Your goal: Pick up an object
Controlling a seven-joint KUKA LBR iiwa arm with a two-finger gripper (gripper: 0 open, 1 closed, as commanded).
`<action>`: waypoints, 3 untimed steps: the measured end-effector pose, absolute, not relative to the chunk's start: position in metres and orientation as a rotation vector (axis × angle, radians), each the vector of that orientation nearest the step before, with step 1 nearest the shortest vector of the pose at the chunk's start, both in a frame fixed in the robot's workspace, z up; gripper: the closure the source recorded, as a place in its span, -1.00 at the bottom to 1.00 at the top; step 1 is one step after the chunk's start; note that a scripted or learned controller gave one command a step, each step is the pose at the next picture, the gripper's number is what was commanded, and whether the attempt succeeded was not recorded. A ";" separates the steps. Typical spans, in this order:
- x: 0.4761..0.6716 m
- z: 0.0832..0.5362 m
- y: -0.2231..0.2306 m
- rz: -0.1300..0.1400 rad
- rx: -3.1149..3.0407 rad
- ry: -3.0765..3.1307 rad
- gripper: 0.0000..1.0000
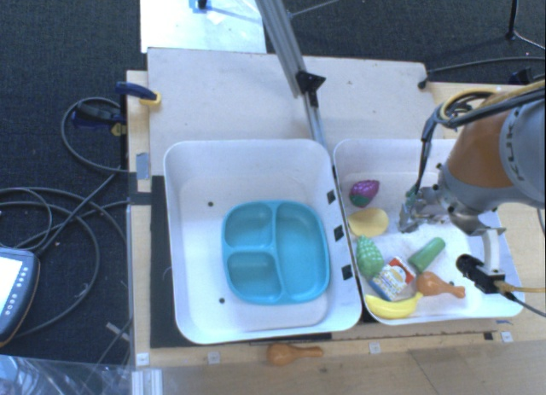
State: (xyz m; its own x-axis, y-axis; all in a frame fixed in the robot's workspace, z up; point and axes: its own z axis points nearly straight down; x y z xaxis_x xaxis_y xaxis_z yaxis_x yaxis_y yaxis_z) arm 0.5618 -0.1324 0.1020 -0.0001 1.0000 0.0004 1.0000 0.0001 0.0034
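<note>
The two bins, left (183, 214) and right (384, 159), look like smooth white plastic with a faint sheen. In the left one lies a turquoise divided tray (275, 252), smooth plastic, softly glossy. The toy food in the right bin looks like moulded plastic: a shiny yellow banana (392, 305), a bumpy green corn cob (369, 257), a knobbly purple grape bunch (364, 189) and a smooth green cucumber (426, 254). The surface (230, 99) is pale, matt board. The floor (60, 35) around it is dark, rough carpet. The arm (490, 159) has a smooth grey and orange shell, and the slanting pole (277, 22) looks like brushed metal.
</note>
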 end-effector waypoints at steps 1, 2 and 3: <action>0.570 0.165 -0.131 0.007 2.209 2.224 1.00; 0.572 0.229 -0.128 0.008 2.208 2.224 1.00; 0.582 0.282 -0.121 0.008 2.208 2.225 1.00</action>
